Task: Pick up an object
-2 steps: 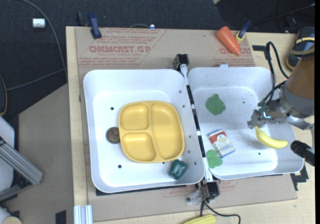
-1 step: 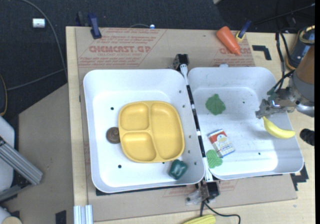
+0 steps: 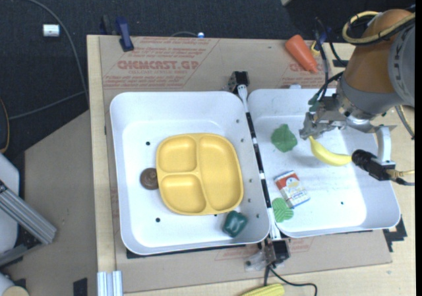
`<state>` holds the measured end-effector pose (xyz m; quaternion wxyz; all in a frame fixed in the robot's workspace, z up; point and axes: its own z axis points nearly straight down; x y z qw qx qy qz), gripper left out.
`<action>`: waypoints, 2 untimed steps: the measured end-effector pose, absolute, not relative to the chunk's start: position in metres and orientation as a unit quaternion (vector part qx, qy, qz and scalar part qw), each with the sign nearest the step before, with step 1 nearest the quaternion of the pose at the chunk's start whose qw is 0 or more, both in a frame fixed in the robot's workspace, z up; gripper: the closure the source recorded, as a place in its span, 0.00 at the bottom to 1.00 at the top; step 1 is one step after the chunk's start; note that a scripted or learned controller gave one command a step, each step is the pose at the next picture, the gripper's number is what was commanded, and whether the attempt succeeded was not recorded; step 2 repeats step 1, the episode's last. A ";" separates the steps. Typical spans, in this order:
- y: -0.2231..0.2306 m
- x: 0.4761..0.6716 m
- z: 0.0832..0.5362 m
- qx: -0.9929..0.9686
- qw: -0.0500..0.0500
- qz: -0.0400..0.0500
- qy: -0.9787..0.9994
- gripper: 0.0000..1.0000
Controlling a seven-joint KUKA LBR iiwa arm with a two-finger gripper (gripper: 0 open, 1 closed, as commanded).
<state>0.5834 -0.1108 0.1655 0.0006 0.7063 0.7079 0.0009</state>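
Two white bins are seen side by side. In the left bin (image 3: 125, 156) 3 things are counted: 1 yellow divided plate (image 3: 199, 173) in the middle, 1 brown round piece (image 3: 149, 178) touching the plate's left edge, 1 dark green lump (image 3: 234, 223) at the plate's lower right corner.

In the right bin (image 3: 369, 212) 4 things are counted: 1 banana (image 3: 329, 153), 1 green leafy piece (image 3: 284, 138) to the left of the banana, 1 red and white carton (image 3: 291, 189) below and left of it, 1 light green bit (image 3: 282, 209) just below the carton.

The banana is yellow, curved, lying flat w/ nothing on it. The gripper (image 3: 315, 127) is seen just above the banana's left end; whether it's wide or narrow can't be told, and no object is seen held.
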 end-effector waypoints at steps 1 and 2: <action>-0.014 0.561 0.200 0.707 -0.001 0.000 0.708 1.00; -0.014 0.561 0.200 0.707 -0.001 0.000 0.708 1.00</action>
